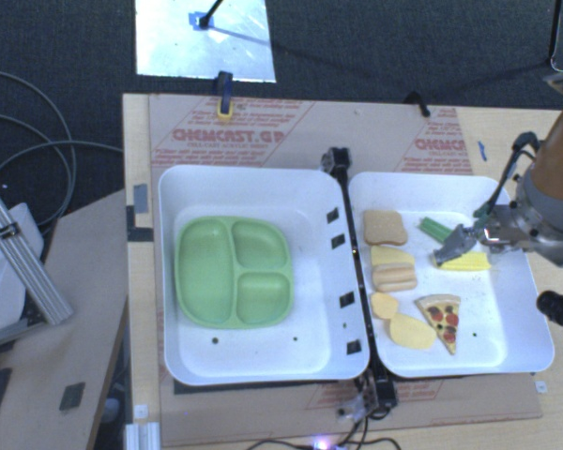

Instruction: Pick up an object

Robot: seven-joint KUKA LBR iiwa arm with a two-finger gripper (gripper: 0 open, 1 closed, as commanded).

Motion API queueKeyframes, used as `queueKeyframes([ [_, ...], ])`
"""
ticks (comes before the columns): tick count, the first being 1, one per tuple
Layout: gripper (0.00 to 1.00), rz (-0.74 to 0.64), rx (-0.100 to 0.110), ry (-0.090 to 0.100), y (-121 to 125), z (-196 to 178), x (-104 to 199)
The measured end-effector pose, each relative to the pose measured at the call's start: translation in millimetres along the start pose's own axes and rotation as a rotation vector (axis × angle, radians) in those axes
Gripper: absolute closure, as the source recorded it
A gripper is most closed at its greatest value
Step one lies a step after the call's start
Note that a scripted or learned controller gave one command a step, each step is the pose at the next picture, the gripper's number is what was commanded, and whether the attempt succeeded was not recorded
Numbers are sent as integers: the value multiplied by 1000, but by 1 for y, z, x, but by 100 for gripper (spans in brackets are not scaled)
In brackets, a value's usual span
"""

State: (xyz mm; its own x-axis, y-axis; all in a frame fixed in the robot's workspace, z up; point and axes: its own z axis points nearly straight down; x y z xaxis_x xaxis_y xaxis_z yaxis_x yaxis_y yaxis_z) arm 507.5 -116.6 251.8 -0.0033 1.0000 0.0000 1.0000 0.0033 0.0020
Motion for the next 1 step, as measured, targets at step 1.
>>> queueKeyframes([
  [1, 0, 2, 11, 2, 19, 153, -13],
])
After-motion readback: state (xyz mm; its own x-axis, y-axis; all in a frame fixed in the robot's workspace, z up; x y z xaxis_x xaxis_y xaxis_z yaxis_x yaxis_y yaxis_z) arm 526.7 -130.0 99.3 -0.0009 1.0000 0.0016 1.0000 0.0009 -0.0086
